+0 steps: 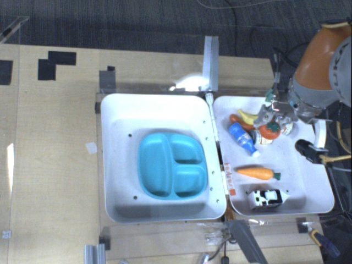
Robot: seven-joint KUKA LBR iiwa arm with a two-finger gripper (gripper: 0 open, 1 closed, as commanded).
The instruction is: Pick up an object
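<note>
Two white bins on counter (49, 164), blue divided tray (171, 165) in left bin (118, 114), gripper (270, 113) low in right bin (313, 194) over red-orange toy (269, 132), finger state unclear, blue bottle (242, 138), carrot (256, 173), cow toy (267, 198) alongside.

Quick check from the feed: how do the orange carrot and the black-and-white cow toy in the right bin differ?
The long, tapered orange toy carrot lies stretched sideways, mid-bin; the stubby, blocky black-and-white cow toy sits below it, nearer the front rim. The carrot is one colour with a dark green tip; the cow is patched. Both lie loose in the right white bin, apart from the gripper.
</note>
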